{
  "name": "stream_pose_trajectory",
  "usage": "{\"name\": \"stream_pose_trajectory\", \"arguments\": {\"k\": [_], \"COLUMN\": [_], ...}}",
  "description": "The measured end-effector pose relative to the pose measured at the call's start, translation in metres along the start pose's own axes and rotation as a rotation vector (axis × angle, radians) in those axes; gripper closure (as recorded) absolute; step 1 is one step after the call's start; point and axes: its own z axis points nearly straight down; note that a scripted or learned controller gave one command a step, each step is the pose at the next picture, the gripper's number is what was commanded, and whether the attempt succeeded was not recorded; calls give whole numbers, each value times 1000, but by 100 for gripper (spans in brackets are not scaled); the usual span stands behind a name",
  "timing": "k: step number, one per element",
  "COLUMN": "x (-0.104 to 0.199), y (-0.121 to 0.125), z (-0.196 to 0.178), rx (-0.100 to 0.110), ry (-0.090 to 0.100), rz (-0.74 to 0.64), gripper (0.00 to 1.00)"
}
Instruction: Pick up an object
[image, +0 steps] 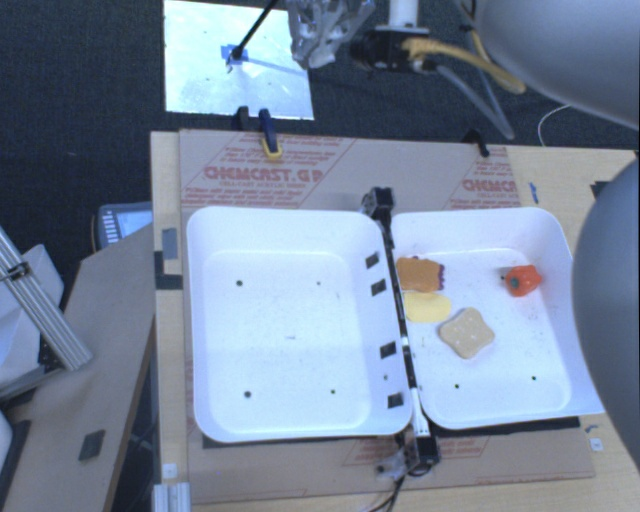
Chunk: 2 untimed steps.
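well, right bin (545, 390) holds toast (466, 332), cheese (427, 308), cracker (419, 273), tomato (521, 280); fingers' (318, 40) state unclear.

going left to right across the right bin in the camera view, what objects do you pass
Orange-brown toy piece → pale yellow flat piece → tan toast-shaped piece → small orange-red toy.

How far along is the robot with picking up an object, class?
Nothing looks done yet: the orange piece, yellow piece, toast-shaped piece and red piece all lie in the right bin. The gripper is up beyond the bins, carrying nothing visible. Approach, grasp and lift remain.
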Motion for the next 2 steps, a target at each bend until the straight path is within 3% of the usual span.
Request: {"name": "stream_pose_trajectory", "arguments": {"k": [1, 2], "x": [0, 0], "y": [-1, -1], "z": [-1, -13], "rx": [0, -3], "ry": [0, 1], "rz": [-1, -3], "gripper": [0, 100]}}
